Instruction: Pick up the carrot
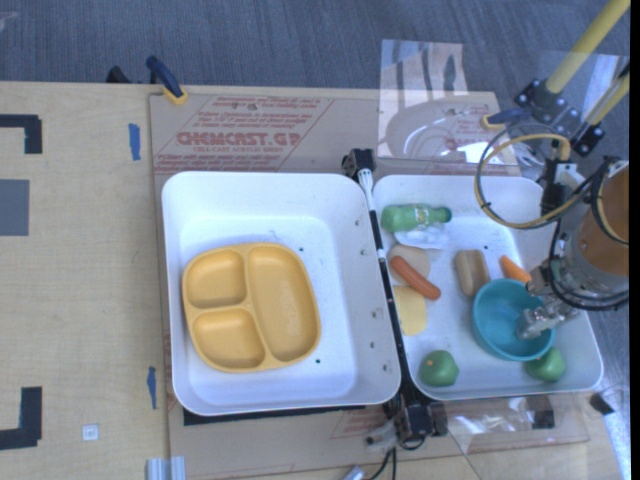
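Observation:
The carrot point(513, 266), small and orange, lies in the right bin point(580, 376) between a tan bread roll point(470, 272) and the arm's wrist, which covers part of it. My gripper point(540, 319) hangs over the right side of a blue bowl point(503, 318), just below and to the right of the carrot. Nothing shows between its tips.
The right bin also holds a green bottle point(414, 216), a red-orange sausage point(416, 278), a yellow slice point(411, 312), a green apple point(438, 368) and another green fruit point(547, 365). A yellow divided plate point(250, 305) sits in the left bin point(200, 198). Cables loop above the bin's far right.

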You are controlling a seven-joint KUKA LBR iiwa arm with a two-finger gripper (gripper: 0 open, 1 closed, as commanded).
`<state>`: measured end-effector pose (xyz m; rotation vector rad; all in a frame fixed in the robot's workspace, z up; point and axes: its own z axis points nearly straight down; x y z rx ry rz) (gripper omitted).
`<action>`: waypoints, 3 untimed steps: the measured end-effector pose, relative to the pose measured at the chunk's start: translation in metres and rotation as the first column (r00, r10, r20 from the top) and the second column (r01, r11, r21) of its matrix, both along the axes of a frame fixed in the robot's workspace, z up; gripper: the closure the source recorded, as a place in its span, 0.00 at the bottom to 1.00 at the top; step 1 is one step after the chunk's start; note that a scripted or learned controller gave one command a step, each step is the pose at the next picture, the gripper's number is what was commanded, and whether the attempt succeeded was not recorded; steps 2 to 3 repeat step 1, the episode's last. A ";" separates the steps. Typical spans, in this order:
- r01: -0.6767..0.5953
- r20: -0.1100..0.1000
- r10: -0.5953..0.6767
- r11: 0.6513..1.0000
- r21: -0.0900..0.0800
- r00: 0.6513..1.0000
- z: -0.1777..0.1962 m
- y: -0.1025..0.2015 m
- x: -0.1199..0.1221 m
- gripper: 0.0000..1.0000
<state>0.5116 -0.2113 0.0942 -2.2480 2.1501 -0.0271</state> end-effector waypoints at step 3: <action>-0.262 0.008 0.262 0.965 -0.009 0.965 0.000 0.010 -0.017 1.00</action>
